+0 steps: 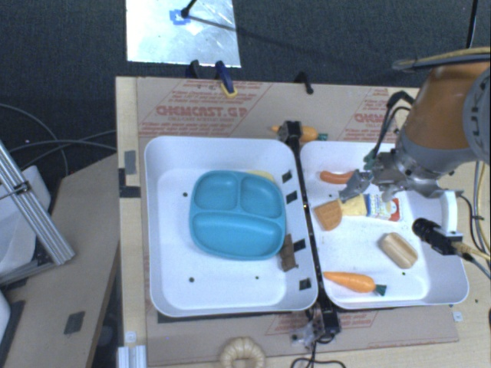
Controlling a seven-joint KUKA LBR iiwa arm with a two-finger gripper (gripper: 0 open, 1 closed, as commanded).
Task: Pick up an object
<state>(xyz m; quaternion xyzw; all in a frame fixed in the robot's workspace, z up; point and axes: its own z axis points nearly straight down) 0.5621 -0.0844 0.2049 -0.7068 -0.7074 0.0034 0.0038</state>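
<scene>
- Under the gripper, right bin: white packet, yellow-ended, just beside the tips.
- Jaws' state: cannot tell.
- Packet looks light, soft, slick; pinch across its narrow middle.

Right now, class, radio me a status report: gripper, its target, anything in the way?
Gripper low over the right bin. Yellow and white item beneath it, grasp unconfirmed. Sausage and orange wedge crowd close.

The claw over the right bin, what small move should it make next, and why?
Probably lower straight down. The claw hovers over the right bin, above the yellow item beside the orange wedge, with nothing visibly between its fingers.
</scene>
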